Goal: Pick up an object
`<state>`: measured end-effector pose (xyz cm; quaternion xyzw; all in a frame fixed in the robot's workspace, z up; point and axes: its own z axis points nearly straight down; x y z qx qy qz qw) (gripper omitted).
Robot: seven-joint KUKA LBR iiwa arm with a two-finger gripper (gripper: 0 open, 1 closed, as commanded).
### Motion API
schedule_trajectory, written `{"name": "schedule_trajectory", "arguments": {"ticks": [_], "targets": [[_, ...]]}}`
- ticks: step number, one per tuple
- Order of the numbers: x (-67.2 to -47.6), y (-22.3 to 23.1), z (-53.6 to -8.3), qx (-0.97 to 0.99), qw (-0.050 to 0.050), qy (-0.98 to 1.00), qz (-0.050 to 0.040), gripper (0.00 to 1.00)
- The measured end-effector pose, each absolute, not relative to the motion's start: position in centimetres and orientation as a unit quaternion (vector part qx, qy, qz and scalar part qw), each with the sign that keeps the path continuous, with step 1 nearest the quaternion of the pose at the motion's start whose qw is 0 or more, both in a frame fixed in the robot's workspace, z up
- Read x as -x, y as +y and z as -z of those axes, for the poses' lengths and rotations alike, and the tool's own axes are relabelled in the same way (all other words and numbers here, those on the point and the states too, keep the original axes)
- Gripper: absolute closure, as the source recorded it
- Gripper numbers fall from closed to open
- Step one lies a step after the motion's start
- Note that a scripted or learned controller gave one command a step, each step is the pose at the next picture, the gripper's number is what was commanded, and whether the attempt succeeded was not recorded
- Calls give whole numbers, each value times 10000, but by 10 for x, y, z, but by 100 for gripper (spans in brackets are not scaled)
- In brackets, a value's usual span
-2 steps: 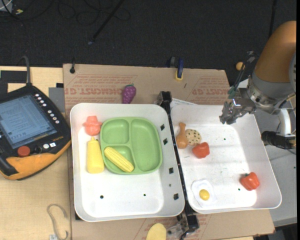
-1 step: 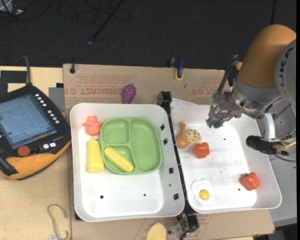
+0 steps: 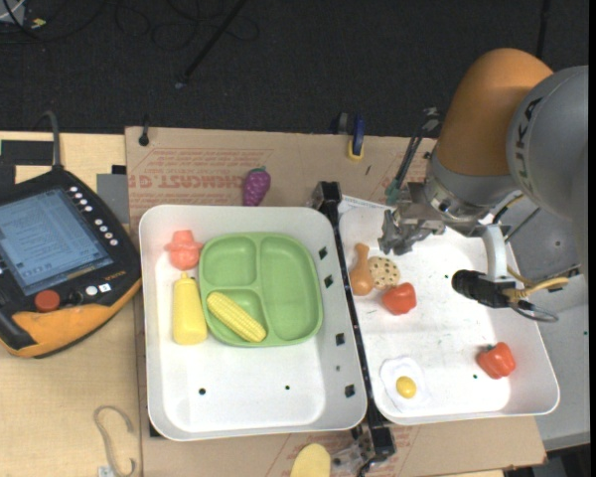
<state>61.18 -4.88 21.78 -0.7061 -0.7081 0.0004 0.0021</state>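
Chicken drumstick point(image 3: 361, 270) is lying in the right bin point(image 3: 536, 391), touching a cookie point(image 3: 383, 271); just above it the gripper point(image 3: 397, 235) is hovering, fingers seemingly parted and gripping nothing, though darkness is blurring them. A red pepper point(image 3: 399, 298) is sitting nearby.

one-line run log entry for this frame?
gripper: above right bin, near its back-left corner | nothing seen held | nearest: chicken drumstick, cookie, red pepper | pick: not done
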Motion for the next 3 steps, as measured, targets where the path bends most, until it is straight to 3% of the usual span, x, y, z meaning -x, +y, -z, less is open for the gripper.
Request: {"name": "schedule_trajectory", "arguments": {"ticks": [2,3], "targets": [[-598,31,-228,7064,23,-7078,-10,100],[-601,30,-222,7066,18,-7076,-19,100]]}}
